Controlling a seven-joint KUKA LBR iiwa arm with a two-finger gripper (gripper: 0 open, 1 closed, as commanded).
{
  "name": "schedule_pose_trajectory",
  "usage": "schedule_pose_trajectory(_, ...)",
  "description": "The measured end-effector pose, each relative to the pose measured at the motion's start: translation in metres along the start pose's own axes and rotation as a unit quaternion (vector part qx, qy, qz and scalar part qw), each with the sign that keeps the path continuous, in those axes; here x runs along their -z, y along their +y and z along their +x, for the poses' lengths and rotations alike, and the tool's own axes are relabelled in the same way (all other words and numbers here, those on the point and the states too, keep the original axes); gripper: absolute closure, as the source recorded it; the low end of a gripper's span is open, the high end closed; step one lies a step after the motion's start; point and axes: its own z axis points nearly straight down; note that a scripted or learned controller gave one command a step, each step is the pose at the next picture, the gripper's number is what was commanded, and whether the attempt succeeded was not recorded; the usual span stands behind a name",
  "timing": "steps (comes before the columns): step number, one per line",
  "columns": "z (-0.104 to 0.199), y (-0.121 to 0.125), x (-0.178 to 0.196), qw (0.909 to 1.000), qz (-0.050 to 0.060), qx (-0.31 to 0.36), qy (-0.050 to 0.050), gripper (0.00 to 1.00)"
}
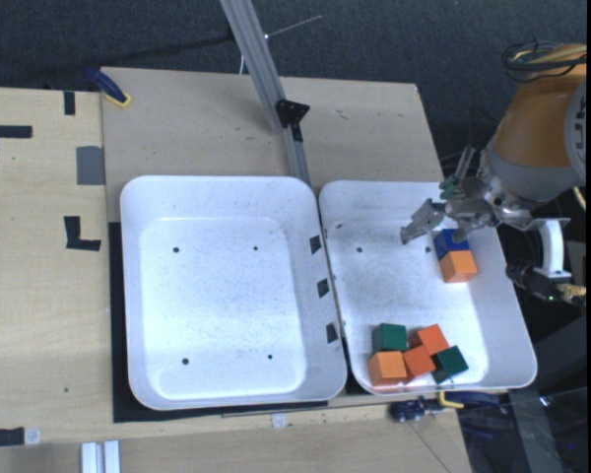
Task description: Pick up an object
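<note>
1. Camera view, object of interest: an orange block (459, 267) with a blue block (445, 245) touching its upper-left side lay in the upper right part of the right bin (374, 215), just beside the gripper (435, 220).
2. Handling, as judged from appearance: both blocks looked small, rigid and light, with flat faces; a squeeze across two opposite flat sides would probably hold best, though the blue neighbour blocked one side of the orange block.
3. End effector: the gripper hung over the bin just above and to the left of the blue block, one grey finger (417, 226) pointing left; whether the jaws were spread or closed could not be told, and no block was seen between them.
4. Other candidates: a cluster lay near the bin's lower edge, comprising two green blocks (389, 337) (450, 362) and three orange blocks (387, 367) (431, 340) (419, 362), packed in contact and therefore likely harder to grip singly.
5. Surroundings: the left bin (138, 264) sat alongside, the two rims touching; the arm (537, 136) entered from the right, and a metal rail (261, 57) ran diagonally across the bench (39, 294).
</note>
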Motion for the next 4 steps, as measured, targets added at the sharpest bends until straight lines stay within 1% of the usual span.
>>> schedule_pose_trajectory(1,0.0,0.0,0.0,1.0,0.0,0.0,0.0,0.0)
schedule_pose_trajectory(2,0.009,-0.006,-0.052,1.0,0.002,-0.001,0.0,0.0)
schedule_pose_trajectory(3,0.001,-0.005,-0.1,1.0,0.003,-0.001,-0.001,0.0)
schedule_pose_trajectory(4,0.001,-0.006,-0.134,1.0,0.001,-0.001,-0.001,0.0)
